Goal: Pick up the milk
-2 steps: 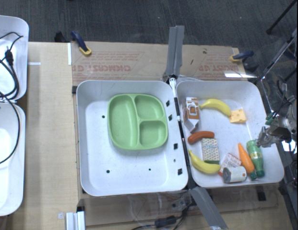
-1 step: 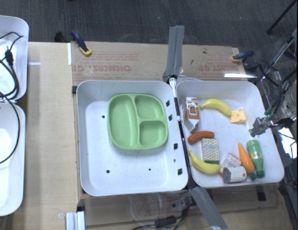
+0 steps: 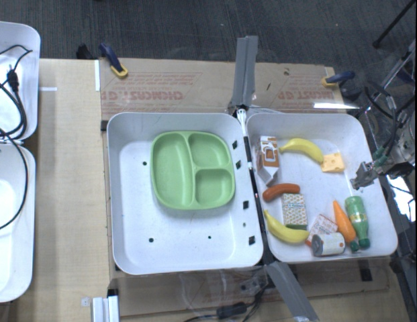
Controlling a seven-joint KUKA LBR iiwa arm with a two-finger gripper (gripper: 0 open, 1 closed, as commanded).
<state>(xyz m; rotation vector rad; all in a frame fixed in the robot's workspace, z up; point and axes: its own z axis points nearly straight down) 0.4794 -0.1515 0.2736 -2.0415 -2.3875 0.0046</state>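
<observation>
The milk [image 3: 268, 158] is a white and brown carton lying on its side at the left end of the right bin [image 3: 309, 127], close to the divider between the bins. My gripper [image 3: 364, 174] hangs over the right rim of that bin, well to the right of the carton and apart from it. A yellow banana [image 3: 303, 148] and a cheese wedge [image 3: 333, 163] lie between the two.
The right bin also holds a sausage [image 3: 281, 192], a small box [image 3: 294, 210], a second banana [image 3: 285, 229], a carrot [image 3: 343, 221], a green bottle [image 3: 356, 215], a can [image 3: 328, 245] and a small carton [image 3: 322, 225]. A green divided plate [image 3: 193, 170] sits in the left bin [image 3: 127, 200].
</observation>
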